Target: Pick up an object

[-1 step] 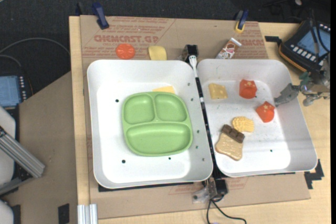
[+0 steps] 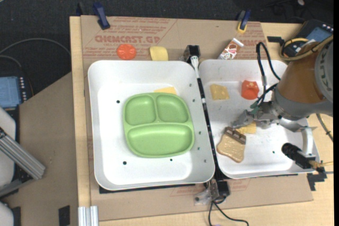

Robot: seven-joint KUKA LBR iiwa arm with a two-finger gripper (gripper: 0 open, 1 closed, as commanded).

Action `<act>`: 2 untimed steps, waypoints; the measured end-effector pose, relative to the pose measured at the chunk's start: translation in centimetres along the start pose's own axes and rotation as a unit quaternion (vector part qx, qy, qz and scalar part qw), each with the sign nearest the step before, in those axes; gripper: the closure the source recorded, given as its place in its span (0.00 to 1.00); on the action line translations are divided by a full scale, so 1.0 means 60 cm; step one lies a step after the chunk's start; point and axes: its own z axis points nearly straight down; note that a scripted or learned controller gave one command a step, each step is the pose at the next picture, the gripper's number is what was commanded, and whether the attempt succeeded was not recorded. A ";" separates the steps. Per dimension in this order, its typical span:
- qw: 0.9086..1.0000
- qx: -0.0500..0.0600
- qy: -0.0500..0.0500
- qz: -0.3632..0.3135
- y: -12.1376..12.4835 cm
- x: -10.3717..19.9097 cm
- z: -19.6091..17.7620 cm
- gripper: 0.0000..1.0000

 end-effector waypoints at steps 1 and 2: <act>1.000 -0.006 -0.003 0.001 0.005 -0.007 -0.030 1.00; 1.000 -0.005 -0.001 -0.003 0.070 0.099 -0.179 1.00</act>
